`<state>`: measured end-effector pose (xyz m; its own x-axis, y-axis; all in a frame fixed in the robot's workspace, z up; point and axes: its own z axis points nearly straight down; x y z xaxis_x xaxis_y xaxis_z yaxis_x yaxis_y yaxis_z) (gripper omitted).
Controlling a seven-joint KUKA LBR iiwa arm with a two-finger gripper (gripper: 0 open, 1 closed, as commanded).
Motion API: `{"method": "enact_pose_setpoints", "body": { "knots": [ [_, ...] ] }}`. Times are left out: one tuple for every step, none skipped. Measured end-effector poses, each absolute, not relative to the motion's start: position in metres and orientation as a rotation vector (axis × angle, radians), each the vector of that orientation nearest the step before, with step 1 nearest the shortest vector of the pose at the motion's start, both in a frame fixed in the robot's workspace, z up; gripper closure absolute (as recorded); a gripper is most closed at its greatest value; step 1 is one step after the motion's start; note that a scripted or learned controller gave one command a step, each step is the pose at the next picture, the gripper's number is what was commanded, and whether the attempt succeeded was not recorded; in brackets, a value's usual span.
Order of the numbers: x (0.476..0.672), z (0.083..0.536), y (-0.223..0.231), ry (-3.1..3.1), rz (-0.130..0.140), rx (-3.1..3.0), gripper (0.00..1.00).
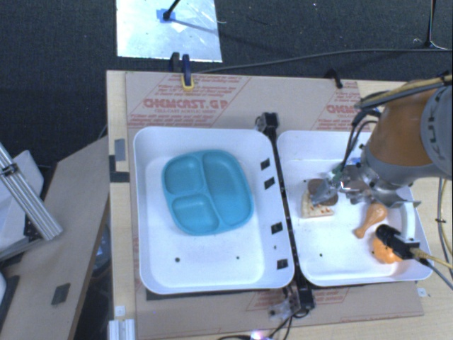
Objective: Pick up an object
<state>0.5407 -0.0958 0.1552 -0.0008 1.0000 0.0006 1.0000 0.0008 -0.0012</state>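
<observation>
Reaching in from the right, the arm [403,129] sets its gripper [327,190] low in the right bin [311,151] — directly over a tan, slice-like object [316,207] just below it. Whether the claw is spread or pinched cannot be told. 2 other items lie farther right: a drumstick-shaped piece [370,219] and an orange piece [386,252].

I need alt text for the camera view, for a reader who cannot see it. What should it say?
A grey and orange robot arm reaches from the right into the right white bin, its tool low over a small tan object, with a drumstick-shaped toy and an orange object nearby. The left white bin holds a blue divided plate.
</observation>
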Motion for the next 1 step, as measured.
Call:
{"method": "enact_pose_setpoints", "body": {
  "knots": [
    [0.5375, 0.0937, -0.0987, -2.22, 0.002, -2.218, 0.0]
  ]
}}
